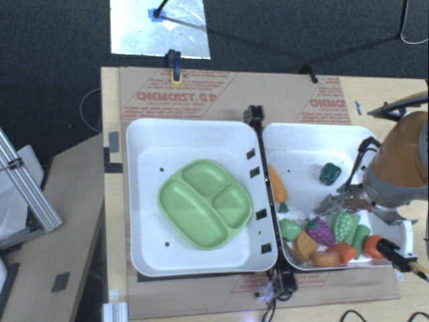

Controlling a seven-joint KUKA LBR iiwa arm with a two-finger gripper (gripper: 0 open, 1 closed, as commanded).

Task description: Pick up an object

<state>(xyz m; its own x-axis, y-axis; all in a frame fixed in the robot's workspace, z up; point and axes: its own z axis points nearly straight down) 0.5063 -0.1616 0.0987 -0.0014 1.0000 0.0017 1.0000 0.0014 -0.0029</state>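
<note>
One gripper (333,205), and I cannot tell its state, hangs over my right bin (301,143). Toy food (328,237) is heaped at the near edge, just nearward of it; a green piece (330,174) lies farther.

Left bin (144,180): it is holding a green divided plate (204,203).
Right bin (301,143): a dark green piece (329,173) is lying alone near the middle; a carrot (277,186) is resting by the left wall.
Near corner: toy foods are crowding together, purple grapes (321,231) among them.
My gripper (342,203): I am hovering just above that pile.
</note>
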